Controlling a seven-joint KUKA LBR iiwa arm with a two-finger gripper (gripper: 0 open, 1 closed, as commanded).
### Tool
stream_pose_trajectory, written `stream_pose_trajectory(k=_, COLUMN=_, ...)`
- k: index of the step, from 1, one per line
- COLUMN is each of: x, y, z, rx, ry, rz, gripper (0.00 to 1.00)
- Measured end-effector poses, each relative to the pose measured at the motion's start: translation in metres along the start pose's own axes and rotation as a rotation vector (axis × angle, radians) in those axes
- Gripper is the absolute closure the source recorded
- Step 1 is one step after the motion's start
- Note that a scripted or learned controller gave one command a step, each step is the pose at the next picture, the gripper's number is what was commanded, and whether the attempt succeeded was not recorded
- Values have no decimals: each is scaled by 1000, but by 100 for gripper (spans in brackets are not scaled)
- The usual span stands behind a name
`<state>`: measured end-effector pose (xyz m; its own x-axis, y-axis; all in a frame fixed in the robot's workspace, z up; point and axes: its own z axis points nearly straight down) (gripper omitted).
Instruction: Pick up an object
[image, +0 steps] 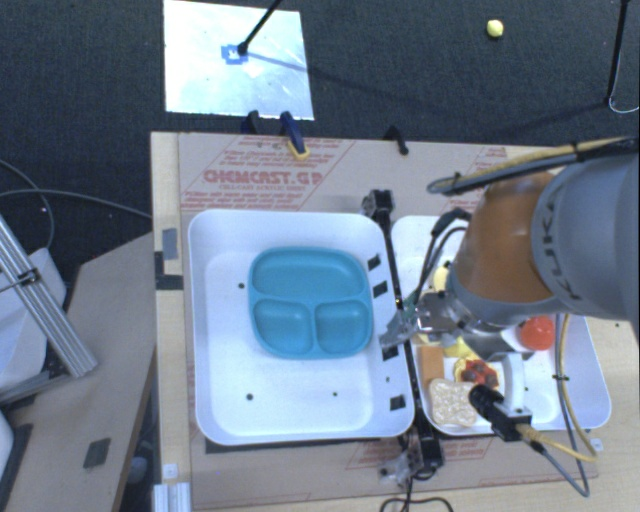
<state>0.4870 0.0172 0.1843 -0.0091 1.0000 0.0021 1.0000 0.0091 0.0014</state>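
One two-finger gripper (396, 334), at the end of the grey, orange-banded arm (520, 250), hangs over the seam between the two shallow white bins, just right of the blue three-compartment plastic plate (305, 300). From this angle it cannot be told whether the gripper is open or closed, or whether it holds anything. The plate lies flat near the middle of the left bin (215, 400). Further right of the plate, past the gripper, the right bin (590, 400) holds a cluster of small items partly covered by the wrist. A yellow piece (453, 348) is closest to the plate, and a pale beige lumpy round item (452, 403) sits right of the plate, nearer the camera. A small red-and-dark item (481, 372) lies just beside the beige one, and an orange-red ball (538, 333) is farthest right of the plate. Both bins rest on a brown cardboard sheet with red lettering (262, 177), which shows beyond the plate's far side. Farther beyond the plate, a shiny silver square sheet (238, 60) lies on dark carpet. A small yellow ball (494, 28) sits well off to the plate's upper right.
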Motion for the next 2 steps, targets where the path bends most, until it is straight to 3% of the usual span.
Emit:
stream_pose_trajectory(k=1, x=-13, y=130, z=-1, rx=-9, ry=-4, rz=3, gripper=0)
stream_pose_trajectory(k=2, x=22, y=152, z=-59, rx=-8, ry=0, rz=1, gripper=0)
